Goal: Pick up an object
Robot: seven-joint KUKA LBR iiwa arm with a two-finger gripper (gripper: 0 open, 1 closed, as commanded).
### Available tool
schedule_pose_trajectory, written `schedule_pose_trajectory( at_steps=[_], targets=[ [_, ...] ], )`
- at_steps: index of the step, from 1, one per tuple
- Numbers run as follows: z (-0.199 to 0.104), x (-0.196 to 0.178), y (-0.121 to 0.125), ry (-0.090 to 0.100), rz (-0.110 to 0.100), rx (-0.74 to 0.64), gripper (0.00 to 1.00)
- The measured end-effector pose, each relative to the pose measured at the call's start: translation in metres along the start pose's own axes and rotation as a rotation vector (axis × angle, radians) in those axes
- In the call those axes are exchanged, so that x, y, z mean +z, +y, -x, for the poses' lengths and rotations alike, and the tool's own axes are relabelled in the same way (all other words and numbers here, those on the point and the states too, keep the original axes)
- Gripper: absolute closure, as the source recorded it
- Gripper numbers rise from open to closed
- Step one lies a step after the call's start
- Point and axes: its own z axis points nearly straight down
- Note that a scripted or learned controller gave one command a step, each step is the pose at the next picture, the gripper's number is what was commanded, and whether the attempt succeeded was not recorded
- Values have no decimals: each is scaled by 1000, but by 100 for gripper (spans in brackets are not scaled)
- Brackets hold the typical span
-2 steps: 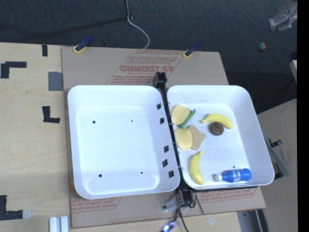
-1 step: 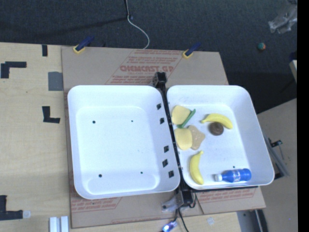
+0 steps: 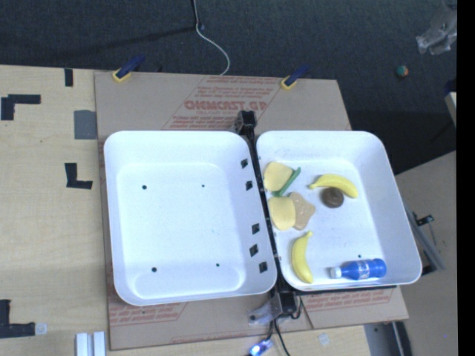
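The right bin holds several items. A yellow banana lies beside a brown round object. Against the left wall lie a yellow rounded piece with a green stick, and below them a second yellow piece overlapping a tan piece. Another banana and a blue bottle with a white cap lie near the front wall. My gripper shows as a small grey shape at the top right, over the dark floor and far from both bins.
The left bin sits beside the right one, joined along a black-clipped seam. Both rest on a cardboard sheet on the bench. A cable runs down from the top. Dark carpet lies behind.
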Motion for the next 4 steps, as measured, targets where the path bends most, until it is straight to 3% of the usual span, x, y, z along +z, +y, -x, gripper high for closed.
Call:
schedule_pose_trajectory(
  at_steps=[1,4],
  targets=[
    [52,1,26,-2,0,3,100],
    [52,0,18,-1,0,-1,100]
  ],
)
